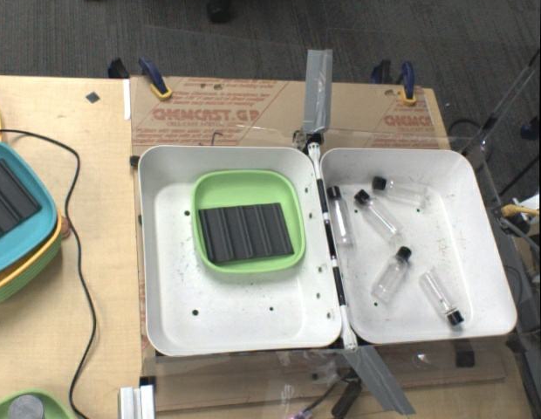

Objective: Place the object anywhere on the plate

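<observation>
While green plate sits in left bin, vials lie in right bin

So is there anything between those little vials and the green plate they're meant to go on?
Only the two bins' adjoining walls. The vials lie in the right bin, the green plate in the left bin.

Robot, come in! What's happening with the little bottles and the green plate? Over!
Five vials loose in right bin. Green plate in left bin, ridged dark insert on it.
</observation>
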{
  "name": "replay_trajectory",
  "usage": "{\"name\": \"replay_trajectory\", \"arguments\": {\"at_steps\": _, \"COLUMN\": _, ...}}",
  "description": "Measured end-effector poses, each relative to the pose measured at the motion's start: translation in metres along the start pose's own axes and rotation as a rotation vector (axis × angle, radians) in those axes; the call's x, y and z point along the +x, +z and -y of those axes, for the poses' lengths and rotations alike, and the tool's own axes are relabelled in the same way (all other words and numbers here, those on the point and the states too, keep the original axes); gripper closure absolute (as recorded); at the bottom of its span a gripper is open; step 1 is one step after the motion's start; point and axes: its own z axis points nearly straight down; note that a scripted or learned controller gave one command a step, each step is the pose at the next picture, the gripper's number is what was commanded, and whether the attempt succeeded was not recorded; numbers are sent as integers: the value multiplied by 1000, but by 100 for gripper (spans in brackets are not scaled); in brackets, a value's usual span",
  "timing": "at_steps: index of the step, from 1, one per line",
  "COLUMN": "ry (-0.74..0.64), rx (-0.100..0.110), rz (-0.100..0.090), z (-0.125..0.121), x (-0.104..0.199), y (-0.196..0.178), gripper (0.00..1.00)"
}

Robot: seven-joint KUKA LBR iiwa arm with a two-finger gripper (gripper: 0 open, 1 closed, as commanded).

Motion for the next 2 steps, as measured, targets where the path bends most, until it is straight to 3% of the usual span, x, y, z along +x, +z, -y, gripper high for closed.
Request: {"name": "replay_trajectory", "arguments": {"at_steps": 2, "ry": 2, "rx": 1, "rz": 1, "z": 0, "x": 0, "y": 17, "gripper": 0}}
